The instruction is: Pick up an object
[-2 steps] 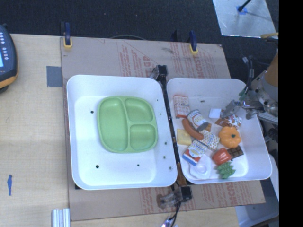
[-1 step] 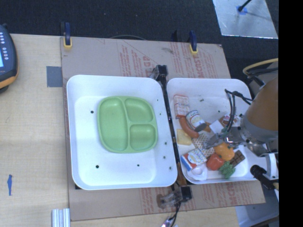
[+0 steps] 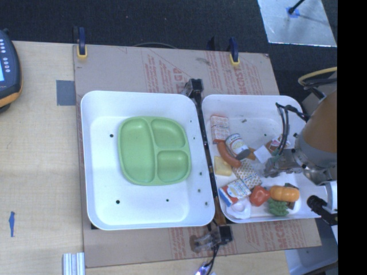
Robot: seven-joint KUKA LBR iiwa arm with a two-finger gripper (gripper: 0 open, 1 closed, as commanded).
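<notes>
The right bin (image 3: 252, 104) holds several toy foods. Among them are an orange sausage (image 3: 226, 153), a small can (image 3: 233, 141), a red-printed packet (image 3: 219, 125), a checkered cracker (image 3: 248, 174), a red tomato (image 3: 259, 196), an orange carrot (image 3: 285, 193) and a green broccoli piece (image 3: 277, 208). My gripper (image 3: 275, 166) hangs low over the right half of this bin, just above the carrot and right of the cracker. The grey arm with its orange band (image 3: 325, 125) comes in from the right. I see nothing clearly held.
The left bin (image 3: 97, 153) holds a green divided plate (image 3: 153, 150). A black clip (image 3: 195, 87) sits at the top of the seam between the bins and another fitting (image 3: 213, 237) at the bottom. Cables (image 3: 283, 125) loop over the right bin's far side.
</notes>
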